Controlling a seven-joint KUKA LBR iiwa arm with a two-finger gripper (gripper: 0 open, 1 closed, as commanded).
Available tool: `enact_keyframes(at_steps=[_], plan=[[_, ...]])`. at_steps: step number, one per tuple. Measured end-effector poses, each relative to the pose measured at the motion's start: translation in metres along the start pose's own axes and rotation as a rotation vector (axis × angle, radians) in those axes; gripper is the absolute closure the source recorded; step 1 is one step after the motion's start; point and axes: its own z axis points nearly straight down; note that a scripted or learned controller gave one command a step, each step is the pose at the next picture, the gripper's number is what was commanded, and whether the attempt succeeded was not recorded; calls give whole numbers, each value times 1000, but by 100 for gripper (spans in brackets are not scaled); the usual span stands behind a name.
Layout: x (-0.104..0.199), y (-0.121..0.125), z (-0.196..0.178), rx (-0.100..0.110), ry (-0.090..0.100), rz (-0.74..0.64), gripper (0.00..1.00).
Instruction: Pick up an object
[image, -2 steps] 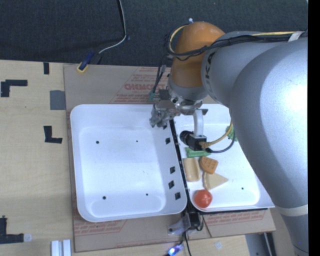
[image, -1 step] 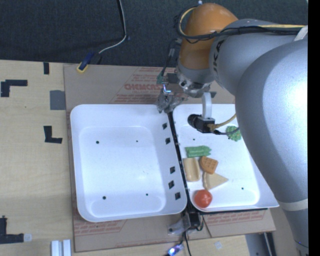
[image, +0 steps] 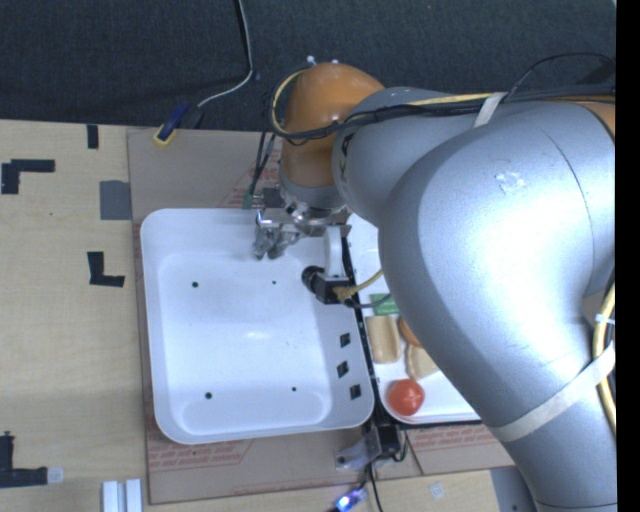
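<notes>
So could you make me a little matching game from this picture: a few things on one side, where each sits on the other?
Things:
1. pincer
2. red ball
3. blue clip
4. orange band

Places:
A. right bin, near its front
B. above the left bin's back edge
C. on the arm above the wrist
D. on the bench behind the bins

Pairs: 1-B, 2-A, 3-D, 4-C

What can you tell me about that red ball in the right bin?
The red ball looks round, smooth and slightly glossy, perhaps a tomato or plastic toy; I cannot tell which. It lies whole near the front left corner of the right bin, close to the wall shared with the left bin. A tan, bread-like item lies just behind it. The arm overhangs that bin and hides the rest. The gripper is over the left bin, well away from the ball.
</notes>
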Motion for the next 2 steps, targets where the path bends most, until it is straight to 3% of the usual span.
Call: enact_keyframes(at_steps=[1,2], plan=[[59,3,-144,-21,6,-2,100],[116,1,-179,-9,3,0,100]])
